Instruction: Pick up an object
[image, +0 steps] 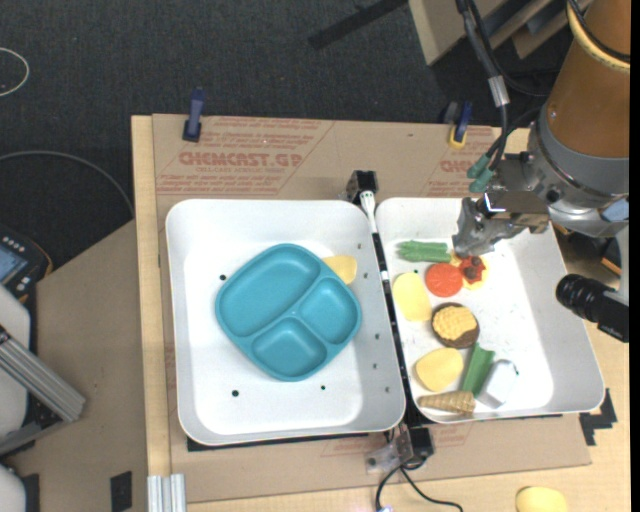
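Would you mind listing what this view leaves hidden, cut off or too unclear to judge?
- End effector: its tips are dark and small in the camera view, so any contact with the tomato is unclear.
- Yellow piece: partly hidden under the blue tray.
- Yellow object: cut off by the bottom edge.
- Arm: cut off by the top and right edges.

A flat brown board (300, 150) with red letters covers the bench. Two white bins sit on it, side by side and touching. The left bin (195, 330) is on the left part of the board, and the right bin (545, 350) is on the right part. Two blue clips, one (193, 113) far left and another (460, 122) far right, grip the board's far edge.
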